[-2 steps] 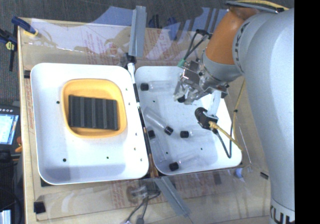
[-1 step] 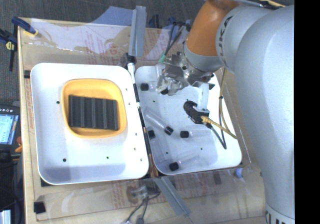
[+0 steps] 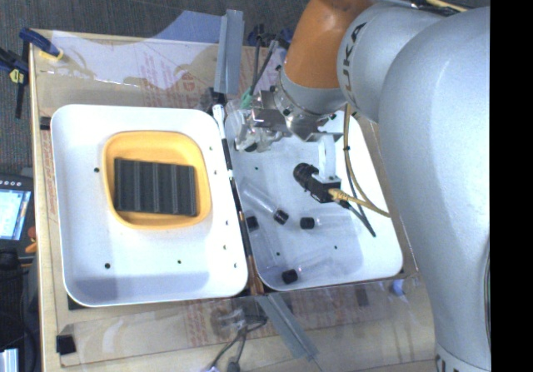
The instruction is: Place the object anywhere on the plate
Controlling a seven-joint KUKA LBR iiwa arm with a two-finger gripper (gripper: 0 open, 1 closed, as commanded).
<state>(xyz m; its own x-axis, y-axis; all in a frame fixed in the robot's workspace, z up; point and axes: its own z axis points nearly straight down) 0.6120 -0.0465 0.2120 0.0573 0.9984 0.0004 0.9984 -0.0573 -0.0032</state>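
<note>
Yellow rounded plate (image 3: 154,142) waits in the white left bin (image 3: 83,262) at nine o'clock, while my pincer (image 3: 254,131), clenched or released I cannot tell, hangs over the white right bin's (image 3: 366,254) eleven-o'clock corner, presumably because the small black pieces (image 3: 281,216) toward its six need picking first.

The arm (image 3: 416,112) is bulky, smooth grey casing with a broad orange band (image 3: 321,42) above the wrist (dark lettering edges the band at its 3 o'clock side). A silvery metal wrist assembly (image 3: 266,122) trails thin yellowish cables (image 3: 360,195).
</note>
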